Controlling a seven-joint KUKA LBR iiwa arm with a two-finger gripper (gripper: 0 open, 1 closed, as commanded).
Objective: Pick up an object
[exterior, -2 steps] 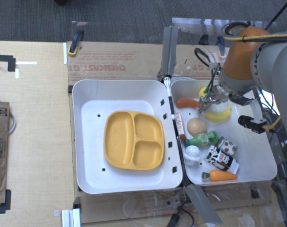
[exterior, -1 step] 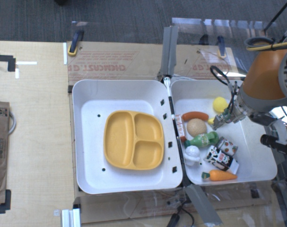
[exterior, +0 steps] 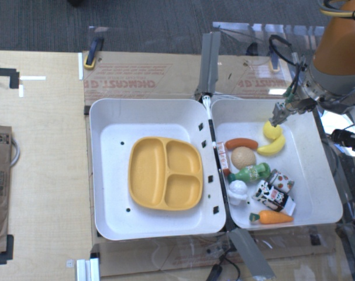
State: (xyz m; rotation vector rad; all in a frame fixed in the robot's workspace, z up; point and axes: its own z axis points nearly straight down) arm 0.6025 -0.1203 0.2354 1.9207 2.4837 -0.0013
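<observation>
- The two-finger gripper [exterior: 278, 119] is seen just above the curved yellow plastic banana [exterior: 272, 140] in the right white bin [exterior: 317, 174]; jaw state cannot be told.
- A yellow three-compartment plate [exterior: 165, 172] is noted well left of the banana.
- An orange carrot [exterior: 272, 218] lies well below the banana.

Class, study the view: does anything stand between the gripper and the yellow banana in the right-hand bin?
Nothing visible does. The gripper hangs just over the upper end of the banana, with no other toy in between; the sausage lies off to its left.
</observation>
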